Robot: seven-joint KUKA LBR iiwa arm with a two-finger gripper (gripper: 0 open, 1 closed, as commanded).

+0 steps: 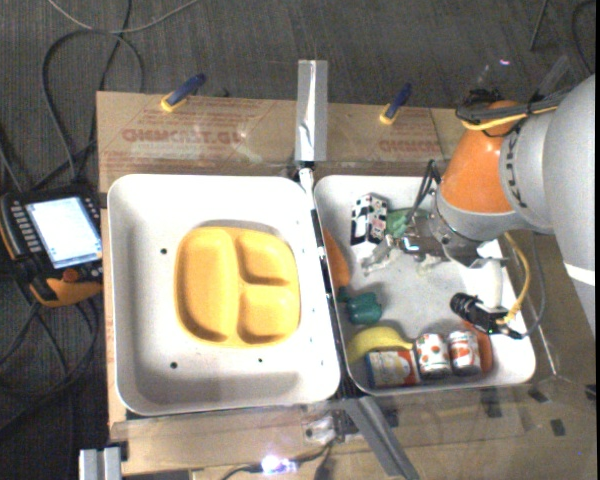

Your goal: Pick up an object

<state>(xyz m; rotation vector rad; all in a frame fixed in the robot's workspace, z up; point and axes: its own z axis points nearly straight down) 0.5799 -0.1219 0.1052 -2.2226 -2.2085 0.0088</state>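
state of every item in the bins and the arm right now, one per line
yellow tray: lying flat in the left bin, compartments up
end effector: low over the right bin, nothing seen between its fingers
cans: lying along the right bin's front wall
green object: resting beside the divider
banana: lying by the cans

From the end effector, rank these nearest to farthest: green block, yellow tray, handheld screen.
End effector is in the right bin.
1. Green block, same bin, just below-left.
2. Yellow tray, left bin.
3. Handheld screen, off the bench, far left.
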